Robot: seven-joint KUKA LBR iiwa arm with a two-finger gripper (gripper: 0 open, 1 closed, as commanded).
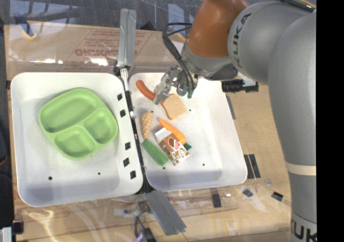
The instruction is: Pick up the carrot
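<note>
The carrot point(171, 130) is a short orange stick lying in the middle of the right bin point(215, 144), between a slice of toast point(174, 108) and a small printed carton point(173, 147). My gripper point(171, 88) hangs over the far part of that bin, above and behind the toast, a little way up from the carrot. Its fingers stand slightly apart with nothing between them.
A red sausage point(144, 89) lies just left of the gripper. A corn cob point(147, 124) and a green block point(155, 152) lie near the bin's left wall. The left bin point(32, 182) holds a green divided plate point(78, 122).
</note>
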